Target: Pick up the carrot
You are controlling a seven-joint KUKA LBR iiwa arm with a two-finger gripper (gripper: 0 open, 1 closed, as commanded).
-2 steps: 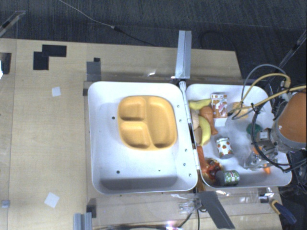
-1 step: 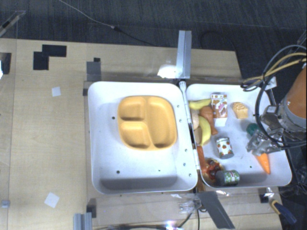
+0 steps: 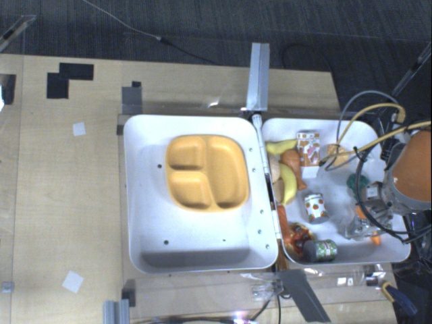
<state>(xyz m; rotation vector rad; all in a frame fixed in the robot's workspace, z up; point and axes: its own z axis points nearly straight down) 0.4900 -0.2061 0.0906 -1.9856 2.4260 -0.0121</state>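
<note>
Reaching phase as I judge it, nothing picked yet. Left bin (image 3: 145, 181) holds a yellow divided tray (image 3: 206, 173), sitting near its middle, compartments bare. Right bin (image 3: 337, 128) is cluttered along its left wall: bananas (image 3: 287, 174) with a brownish round item (image 3: 292, 158) between them, a small carton (image 3: 308, 147) just beside, a little printed cup (image 3: 315, 206) lower down. The carrot (image 3: 282, 216), I think, is the orange strip lying against that left wall below the bananas, partly hidden by a reddish pile (image 3: 297, 233); a green can (image 3: 322, 250) lies on its side next to that. My tool (image 3: 363, 223) hangs at the bin's right side, well apart from the carrot; cables blur it, so I cannot tell how it is set. Next I need to travel left across the bin and come down over the carrot.
</note>
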